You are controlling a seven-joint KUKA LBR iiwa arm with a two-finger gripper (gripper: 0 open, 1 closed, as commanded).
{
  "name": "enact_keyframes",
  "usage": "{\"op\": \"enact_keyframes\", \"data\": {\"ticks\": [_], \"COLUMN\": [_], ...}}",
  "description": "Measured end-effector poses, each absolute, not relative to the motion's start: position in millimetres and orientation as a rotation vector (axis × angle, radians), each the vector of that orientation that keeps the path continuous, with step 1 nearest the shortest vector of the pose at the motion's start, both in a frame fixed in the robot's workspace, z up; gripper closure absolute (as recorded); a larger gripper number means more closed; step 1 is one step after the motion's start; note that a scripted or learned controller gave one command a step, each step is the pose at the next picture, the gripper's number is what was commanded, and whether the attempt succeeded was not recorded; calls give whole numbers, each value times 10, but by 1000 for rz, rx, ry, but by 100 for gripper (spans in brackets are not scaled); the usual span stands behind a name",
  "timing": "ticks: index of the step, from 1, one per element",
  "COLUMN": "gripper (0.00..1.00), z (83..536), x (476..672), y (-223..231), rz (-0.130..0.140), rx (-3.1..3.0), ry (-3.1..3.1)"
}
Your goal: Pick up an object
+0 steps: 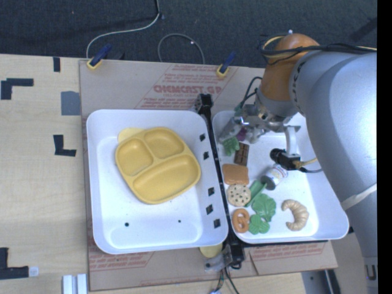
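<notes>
My gripper (237, 128) hangs over the back left corner of the right bin (324, 207), on the grey arm with its orange band (288, 66). Just below it lie a small green piece (231, 144) and a brown chocolate bar (241, 154). Further toward the front are a toast slice (235, 174), a round cracker (238, 195), a pretzel (240, 220), green leafy pieces (263, 206), a croissant (296, 214) and a small bottle (273, 176). I see nothing held in the gripper.
A yellow divided plate (158, 163) lies in the left bin (101, 213). A black divider (211, 164) runs between the bins. Cables (177, 41) lie behind the bench. The arm's bulk covers the right bin's right side.
</notes>
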State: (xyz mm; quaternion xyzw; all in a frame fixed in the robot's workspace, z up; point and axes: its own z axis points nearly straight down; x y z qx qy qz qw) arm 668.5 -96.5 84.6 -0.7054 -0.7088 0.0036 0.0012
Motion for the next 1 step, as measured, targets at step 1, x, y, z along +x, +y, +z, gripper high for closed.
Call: {"op": "enact_keyframes", "data": {"ticks": [1], "gripper": [0], "z": [854], "x": [6669], "y": [-964], "rz": [5], "rx": [-2222], "ry": [-2224]}}
